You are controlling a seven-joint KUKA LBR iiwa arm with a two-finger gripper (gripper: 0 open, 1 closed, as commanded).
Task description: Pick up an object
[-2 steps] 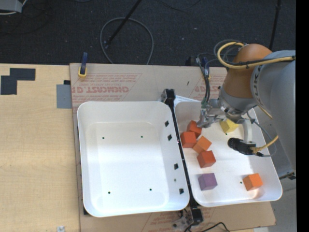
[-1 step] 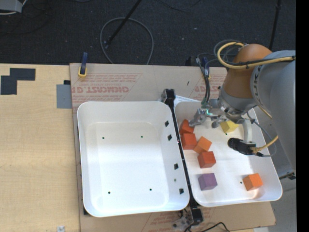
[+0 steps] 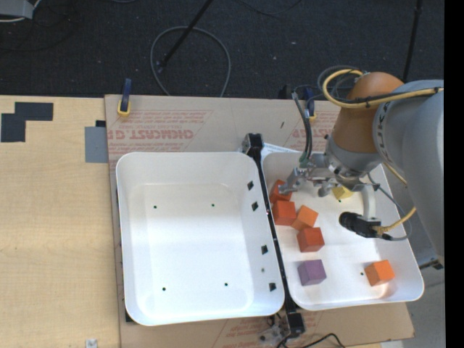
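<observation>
Orange blocks (image 3: 293,213) clustered in right bin (image 3: 406,285), edges skewed to bin walls; fingers (image 3: 285,188) state unclear.

Six small blocks lie in the right bin (image 3: 406,285), which sits toward the bench's right edge. Three red-orange cubes cluster near the bin's left wall: one (image 3: 279,190) partly hidden at the top of the group, a second (image 3: 284,212) just below it, and a third, darker red (image 3: 310,238), lower and a little to the right. A lighter orange block (image 3: 307,217) lies tilted between the second and third, touching or nearly touching both. A purple cube (image 3: 312,272) rests flat near the bin's front edge. An orange cube (image 3: 379,272) lies apart, toward the bin's front right corner.
</observation>
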